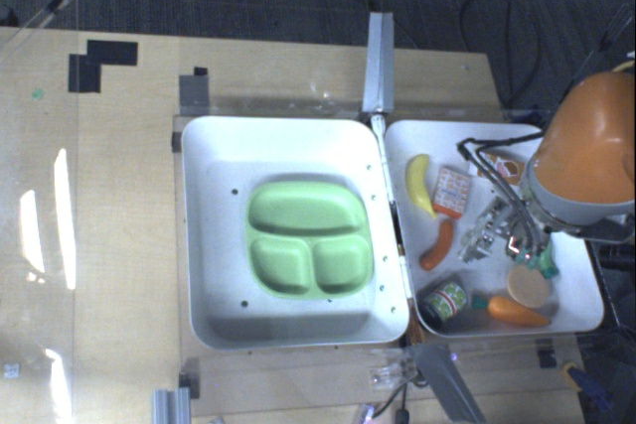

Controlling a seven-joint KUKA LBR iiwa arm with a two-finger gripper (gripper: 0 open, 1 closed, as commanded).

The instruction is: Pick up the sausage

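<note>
The sausage [437,245] is a small reddish-brown link lying tilted in the right bin [586,313], just below the yellow banana [418,184]. My gripper [489,238] hangs low over the right bin's middle, a short way to the right of the sausage and apart from it. The grey arm with its orange band [596,139] comes in from the right and hides the bin's right side.
In the right bin lie a small red-and-white packet [452,191], a green can [446,299], a carrot [517,312] and a tan round piece [528,286]. The left bin [214,213] holds a green divided tray [308,235].
</note>
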